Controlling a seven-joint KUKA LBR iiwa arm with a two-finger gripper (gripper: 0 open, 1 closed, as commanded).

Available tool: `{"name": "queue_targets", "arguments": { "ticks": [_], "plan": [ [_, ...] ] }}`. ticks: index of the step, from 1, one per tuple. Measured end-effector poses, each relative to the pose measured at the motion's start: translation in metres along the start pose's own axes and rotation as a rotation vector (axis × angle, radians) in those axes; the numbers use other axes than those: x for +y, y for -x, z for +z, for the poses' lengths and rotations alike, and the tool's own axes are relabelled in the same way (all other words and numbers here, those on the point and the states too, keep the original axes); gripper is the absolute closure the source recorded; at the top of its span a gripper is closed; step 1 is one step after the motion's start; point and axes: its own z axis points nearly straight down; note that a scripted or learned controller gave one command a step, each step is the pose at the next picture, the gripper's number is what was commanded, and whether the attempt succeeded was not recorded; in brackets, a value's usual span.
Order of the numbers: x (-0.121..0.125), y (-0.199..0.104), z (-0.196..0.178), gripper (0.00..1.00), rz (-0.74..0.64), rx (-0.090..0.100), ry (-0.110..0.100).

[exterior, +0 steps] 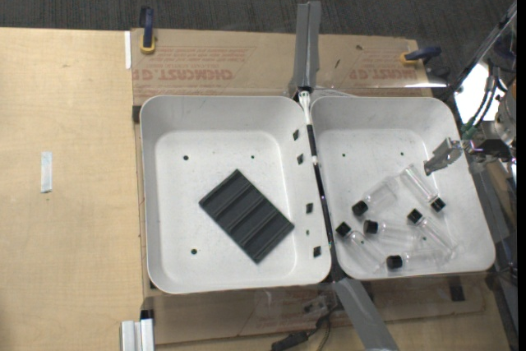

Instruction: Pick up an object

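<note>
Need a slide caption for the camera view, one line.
Gripper over right bin of clear vials; ridged black block in left bin.

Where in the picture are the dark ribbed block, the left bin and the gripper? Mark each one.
dark ribbed block [246, 215]: camera view, middle of its top face.
left bin [146, 201]: camera view, its left wall.
gripper [440, 158]: camera view, its tip over the right bin.

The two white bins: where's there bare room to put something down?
The left bin has bare floor all around the dark ribbed slab, widest along its back wall. The right bin is free at the back; its front is crowded with clear black-capped vials.
</note>
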Motion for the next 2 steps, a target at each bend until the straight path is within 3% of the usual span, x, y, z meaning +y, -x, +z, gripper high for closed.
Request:
{"name": "queue_targets", "arguments": {
  "ticks": [1,2],
  "plan": [
    [-0.0090,0.0241,0.1280,0.00,-0.010,0.010,0.000],
    [-0.0097,0.0273,0.1203,1.00,-0.006,0.003,0.000]
  ]
}}
